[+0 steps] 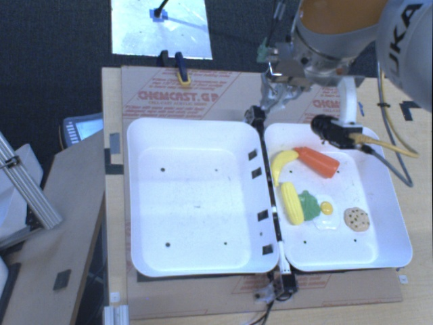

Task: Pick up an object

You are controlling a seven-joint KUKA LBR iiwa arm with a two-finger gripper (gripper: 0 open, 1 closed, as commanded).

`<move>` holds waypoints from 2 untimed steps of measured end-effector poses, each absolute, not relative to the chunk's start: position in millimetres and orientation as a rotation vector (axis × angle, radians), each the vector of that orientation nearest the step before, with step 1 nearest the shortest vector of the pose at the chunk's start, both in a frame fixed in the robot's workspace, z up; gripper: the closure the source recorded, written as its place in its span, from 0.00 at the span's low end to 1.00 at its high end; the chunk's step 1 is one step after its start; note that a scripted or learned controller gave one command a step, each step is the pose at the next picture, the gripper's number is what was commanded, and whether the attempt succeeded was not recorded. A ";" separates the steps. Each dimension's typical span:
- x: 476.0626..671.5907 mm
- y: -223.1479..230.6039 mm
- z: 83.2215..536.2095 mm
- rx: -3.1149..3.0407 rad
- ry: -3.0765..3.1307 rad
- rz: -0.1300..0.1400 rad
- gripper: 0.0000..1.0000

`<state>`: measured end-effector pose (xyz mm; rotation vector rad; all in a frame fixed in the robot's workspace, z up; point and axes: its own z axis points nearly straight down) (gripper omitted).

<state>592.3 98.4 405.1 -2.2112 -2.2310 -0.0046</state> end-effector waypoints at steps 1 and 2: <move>588.3 134.5 349.9 -2.211 -2.228 0.003 1.00; 578.8 197.6 436.7 -2.211 -2.236 -0.018 1.00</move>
